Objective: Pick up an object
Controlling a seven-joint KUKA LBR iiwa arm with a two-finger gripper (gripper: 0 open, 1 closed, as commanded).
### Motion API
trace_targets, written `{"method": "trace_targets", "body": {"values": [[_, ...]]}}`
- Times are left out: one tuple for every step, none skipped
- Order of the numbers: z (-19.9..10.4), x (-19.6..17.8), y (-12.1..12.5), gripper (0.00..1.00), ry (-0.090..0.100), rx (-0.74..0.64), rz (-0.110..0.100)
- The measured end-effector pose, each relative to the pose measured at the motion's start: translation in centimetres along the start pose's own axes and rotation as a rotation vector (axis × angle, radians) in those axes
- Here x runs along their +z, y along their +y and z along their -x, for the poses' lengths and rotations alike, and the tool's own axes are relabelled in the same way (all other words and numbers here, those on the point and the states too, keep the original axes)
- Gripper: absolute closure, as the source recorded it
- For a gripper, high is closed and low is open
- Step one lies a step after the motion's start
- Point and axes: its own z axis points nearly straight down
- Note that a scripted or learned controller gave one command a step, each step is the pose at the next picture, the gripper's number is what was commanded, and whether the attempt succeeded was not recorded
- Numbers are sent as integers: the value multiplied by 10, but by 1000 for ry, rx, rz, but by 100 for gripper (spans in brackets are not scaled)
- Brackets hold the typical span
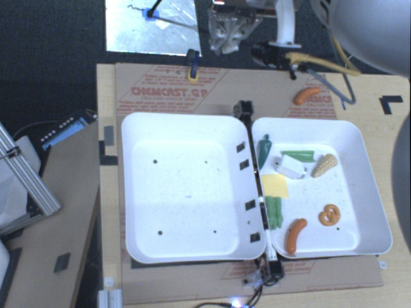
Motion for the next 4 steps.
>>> {"method": "trace_targets", "body": {"values": [[-42, -18, 3, 100, 2, -8, -1], [1, -20, 22, 100, 0, 1, -3], [-38, -56, 20, 100, 3, -7, 0], [50, -53, 21, 100, -2, 6, -4]]}}
